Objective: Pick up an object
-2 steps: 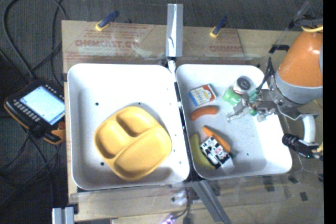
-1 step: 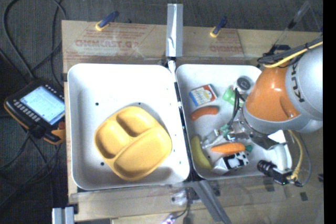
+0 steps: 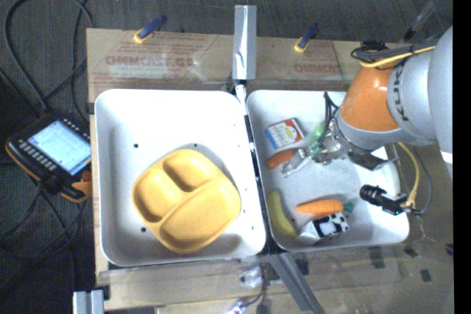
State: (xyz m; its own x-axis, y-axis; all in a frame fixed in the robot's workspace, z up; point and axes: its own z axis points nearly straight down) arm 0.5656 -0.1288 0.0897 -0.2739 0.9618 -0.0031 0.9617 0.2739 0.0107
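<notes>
My gripper (image 3: 292, 162) is low in the right bin (image 3: 383, 232), near its left wall, reaching in from the right under the orange wrist band. Its tip lies against a small orange piece (image 3: 277, 157); I cannot tell whether that piece is held. Just above sits a small blue, orange and white box (image 3: 283, 133). Closer to the front of the bin lie an orange carrot (image 3: 319, 207), a yellow banana (image 3: 279, 214) along the left wall, and a black and white object (image 3: 331, 225).
The left bin (image 3: 118, 121) holds a yellow divided plate (image 3: 187, 199). A metal post (image 3: 243, 40) stands behind the seam between the bins. A handheld pendant with a lit screen (image 3: 50, 151) lies on the floor at left, with cables around it.
</notes>
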